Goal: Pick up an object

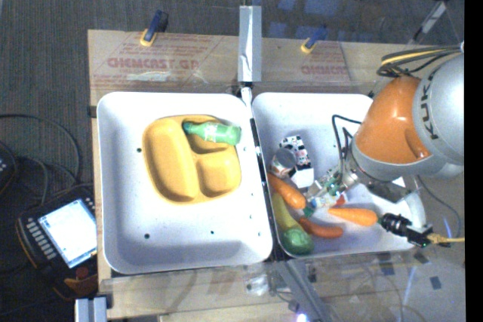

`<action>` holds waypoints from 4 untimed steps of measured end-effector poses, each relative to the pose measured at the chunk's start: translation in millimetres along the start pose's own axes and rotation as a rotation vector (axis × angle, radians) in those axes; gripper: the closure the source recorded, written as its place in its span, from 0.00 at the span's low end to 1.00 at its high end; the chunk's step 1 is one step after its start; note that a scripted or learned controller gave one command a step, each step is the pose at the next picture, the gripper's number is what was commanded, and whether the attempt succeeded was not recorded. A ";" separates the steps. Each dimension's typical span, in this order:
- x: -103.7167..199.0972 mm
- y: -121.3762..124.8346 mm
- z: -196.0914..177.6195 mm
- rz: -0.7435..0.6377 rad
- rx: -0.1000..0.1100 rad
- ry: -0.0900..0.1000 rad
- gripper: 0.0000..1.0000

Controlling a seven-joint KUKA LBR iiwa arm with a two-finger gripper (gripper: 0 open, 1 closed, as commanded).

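**Op:** status? where's the target

**Me:** My gripper (330,188) is low over the right bin (355,103), at the pile along its 6 o'clock wall. Can't tell how far it's open; my own wrist blocks the view. Nothing visibly held.

**Op:** which object

**Me:** Nearest is the orange carrot (352,216), at 5 o'clock from the gripper. A second carrot (289,193) lies at 9 o'clock, against the left wall. Green-and-yellow piece (290,231) sits in the bottom-left corner.

**Op:** handling?

**Me:** My guess is light hollow plastic, stiff, smooth and tapered, so it'll likely squirt out. Take it across the thick middle, not the tip.

**Op:** unclear bits?

**Me:** Small black-and-white item (296,150) at 11 o'clock is too small to identify. Pile overlaps, so edges are ambiguous. Left bin (121,237) has a yellow tray (181,170) with a green bottle (214,133).
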State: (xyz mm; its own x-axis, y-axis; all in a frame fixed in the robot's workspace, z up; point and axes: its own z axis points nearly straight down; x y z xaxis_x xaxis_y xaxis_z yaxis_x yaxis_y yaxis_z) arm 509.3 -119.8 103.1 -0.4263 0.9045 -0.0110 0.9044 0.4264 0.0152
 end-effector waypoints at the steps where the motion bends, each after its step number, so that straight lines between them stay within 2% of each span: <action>1: 6.4 -10.2 6.6 0.281 -0.015 -0.006 0.00; 2: 16.0 -1.9 7.1 0.572 -0.009 -0.010 0.00; 3: 15.1 0.3 -4.3 0.571 -0.015 -0.011 1.00; 4: -10.9 56.9 8.7 0.402 -0.001 -0.002 1.00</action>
State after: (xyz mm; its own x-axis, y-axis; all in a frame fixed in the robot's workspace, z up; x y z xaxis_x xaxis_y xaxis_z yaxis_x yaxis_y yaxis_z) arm 565.6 -105.4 95.4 -0.0388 0.9992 -0.0062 0.9990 0.0389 0.0197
